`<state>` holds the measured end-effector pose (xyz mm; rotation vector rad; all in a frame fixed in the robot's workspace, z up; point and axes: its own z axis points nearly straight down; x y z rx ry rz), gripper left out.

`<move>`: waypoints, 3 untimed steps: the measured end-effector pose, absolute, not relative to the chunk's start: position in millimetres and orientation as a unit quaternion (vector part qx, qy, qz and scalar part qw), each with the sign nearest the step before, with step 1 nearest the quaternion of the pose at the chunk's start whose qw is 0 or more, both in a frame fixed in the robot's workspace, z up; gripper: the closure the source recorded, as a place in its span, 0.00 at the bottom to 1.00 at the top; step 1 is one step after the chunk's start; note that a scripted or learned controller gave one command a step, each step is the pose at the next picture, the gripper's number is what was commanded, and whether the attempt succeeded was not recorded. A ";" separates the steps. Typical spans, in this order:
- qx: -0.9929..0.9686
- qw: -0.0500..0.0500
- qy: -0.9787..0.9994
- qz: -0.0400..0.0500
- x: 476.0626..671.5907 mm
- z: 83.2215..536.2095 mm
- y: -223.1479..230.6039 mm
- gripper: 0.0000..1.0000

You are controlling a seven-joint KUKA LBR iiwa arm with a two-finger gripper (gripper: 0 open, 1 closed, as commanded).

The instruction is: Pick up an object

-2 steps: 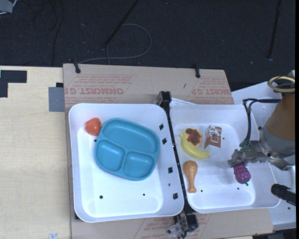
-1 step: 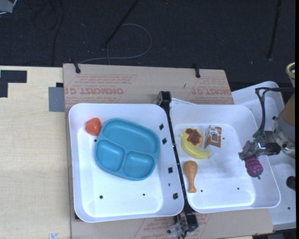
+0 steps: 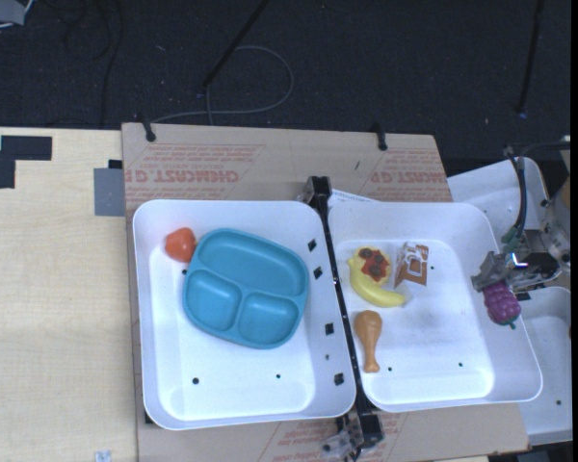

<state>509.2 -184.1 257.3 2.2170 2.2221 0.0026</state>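
Hanging over the right bin (image 3: pixel 482 378)'s right rim, the gripper (image 3: pixel 506 285) appears clamped on purple grapes (image 3: pixel 502 304). Lifting well means rising straight and slowly, since the bunch dangles low and could slip.

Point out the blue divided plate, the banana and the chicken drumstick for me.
blue divided plate (image 3: pixel 245 287): camera view, on the ridge where its compartments meet.
banana (image 3: pixel 377 293): camera view, on the middle of its yellow curve.
chicken drumstick (image 3: pixel 368 327): camera view, on its thick meaty end.
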 end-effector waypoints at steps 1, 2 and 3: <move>0.706 -0.002 0.709 0.000 505.8 255.1 -136.2 1.00; 0.706 -0.002 0.708 -0.001 513.2 239.4 -87.7 1.00; 0.706 -0.003 0.708 -0.001 510.7 230.4 -37.6 1.00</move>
